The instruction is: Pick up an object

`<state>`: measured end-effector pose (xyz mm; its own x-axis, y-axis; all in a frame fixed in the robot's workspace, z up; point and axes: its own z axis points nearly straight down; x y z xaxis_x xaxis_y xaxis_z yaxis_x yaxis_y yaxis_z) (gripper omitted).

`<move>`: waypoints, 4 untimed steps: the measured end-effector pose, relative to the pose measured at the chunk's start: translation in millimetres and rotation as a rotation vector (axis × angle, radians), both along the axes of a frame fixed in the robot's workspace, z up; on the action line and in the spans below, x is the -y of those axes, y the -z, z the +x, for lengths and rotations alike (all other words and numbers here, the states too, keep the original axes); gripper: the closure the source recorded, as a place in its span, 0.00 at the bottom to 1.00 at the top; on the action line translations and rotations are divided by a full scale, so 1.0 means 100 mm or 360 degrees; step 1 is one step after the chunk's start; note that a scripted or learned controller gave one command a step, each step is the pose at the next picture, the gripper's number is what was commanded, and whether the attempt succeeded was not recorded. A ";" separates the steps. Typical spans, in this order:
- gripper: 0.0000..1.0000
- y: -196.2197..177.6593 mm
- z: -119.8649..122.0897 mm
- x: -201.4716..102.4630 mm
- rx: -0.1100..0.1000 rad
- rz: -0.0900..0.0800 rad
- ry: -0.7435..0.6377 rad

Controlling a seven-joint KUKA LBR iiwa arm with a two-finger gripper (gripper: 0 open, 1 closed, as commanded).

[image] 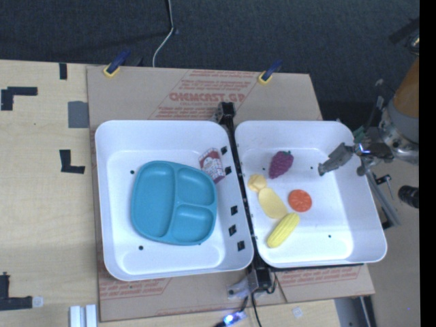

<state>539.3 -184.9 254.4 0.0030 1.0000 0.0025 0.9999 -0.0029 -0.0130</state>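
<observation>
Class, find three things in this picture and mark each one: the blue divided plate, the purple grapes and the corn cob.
blue divided plate (174, 203), camera view, on its middle ridge.
purple grapes (281, 163), camera view, middle of the bunch.
corn cob (283, 229), camera view, middle of the cob.

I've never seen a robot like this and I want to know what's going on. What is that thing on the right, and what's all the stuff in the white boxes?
You are looking down from a camera fixed above a bench. The grey thing reaching in from the right is a robot arm, and its tip is a gripper with two fingers for grabbing things. It hangs over the right bin and nothing shows between its fingers.

The right bin has toy food in it: a purple bunch of grapes, a yellow squash-like piece, a small orange fruit and a yellow corn cob.

The left bin holds a blue plate with sections and a small red-and-white packet near the divider.

The robot's job is to pick one thing up.
</observation>
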 end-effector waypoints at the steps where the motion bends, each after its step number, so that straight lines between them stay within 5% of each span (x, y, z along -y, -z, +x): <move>1: 0.00 -0.06 0.02 0.00 0.0018 -0.0004 -0.0006; 4: 0.00 1.53 0.00 0.06 0.0011 -0.0002 -0.0006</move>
